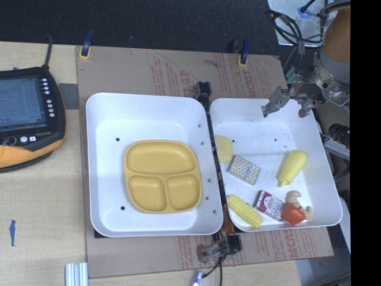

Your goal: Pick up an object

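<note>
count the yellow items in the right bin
3: a pale yellow round piece against the bin's left wall, a yellow mustard-style bottle right of centre, and a corn cob near the front left. Others could be hidden beneath these.

You see the scene in even, quite bright light from above. The left bin [101,159] is almost overexposed, and its white floor loses detail around the yellow tray [162,175]. The bin walls throw soft grey shadows inside, mostly along the upper and left sides. The right bin [321,159] shows short, soft shadows beside the small things. The picture is a little soft and grainy. The dark floor [166,8] at the top is nearly black.
</note>
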You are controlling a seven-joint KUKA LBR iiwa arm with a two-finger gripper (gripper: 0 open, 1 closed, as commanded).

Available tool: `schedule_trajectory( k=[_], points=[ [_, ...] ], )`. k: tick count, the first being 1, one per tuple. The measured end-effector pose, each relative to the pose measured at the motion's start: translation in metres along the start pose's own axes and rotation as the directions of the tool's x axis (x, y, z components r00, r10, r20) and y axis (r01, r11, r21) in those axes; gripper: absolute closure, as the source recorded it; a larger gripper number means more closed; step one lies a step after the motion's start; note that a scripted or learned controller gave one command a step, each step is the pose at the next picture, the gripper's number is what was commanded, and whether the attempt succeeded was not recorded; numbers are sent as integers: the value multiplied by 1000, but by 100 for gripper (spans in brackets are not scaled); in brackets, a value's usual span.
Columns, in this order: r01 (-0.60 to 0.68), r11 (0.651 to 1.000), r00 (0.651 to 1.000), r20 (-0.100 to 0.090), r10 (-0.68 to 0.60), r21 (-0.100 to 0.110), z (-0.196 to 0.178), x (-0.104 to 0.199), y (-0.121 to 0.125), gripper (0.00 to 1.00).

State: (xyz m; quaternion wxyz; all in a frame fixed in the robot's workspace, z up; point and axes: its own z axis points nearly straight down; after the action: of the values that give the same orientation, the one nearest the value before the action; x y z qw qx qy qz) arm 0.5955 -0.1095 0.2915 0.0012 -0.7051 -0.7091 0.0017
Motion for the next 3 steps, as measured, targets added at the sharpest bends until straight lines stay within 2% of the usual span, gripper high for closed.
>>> schedule_trajectory(
  k=[1,2,3],
  points=[
    [-2,1000,1000,2,2,3,101,-69,5,0],
    [-1,1000,1000,1,1,1,156,-103,-29,0],
    [-1,1000,1000,0,1,0,187,-82,-66,0]
  ],
)
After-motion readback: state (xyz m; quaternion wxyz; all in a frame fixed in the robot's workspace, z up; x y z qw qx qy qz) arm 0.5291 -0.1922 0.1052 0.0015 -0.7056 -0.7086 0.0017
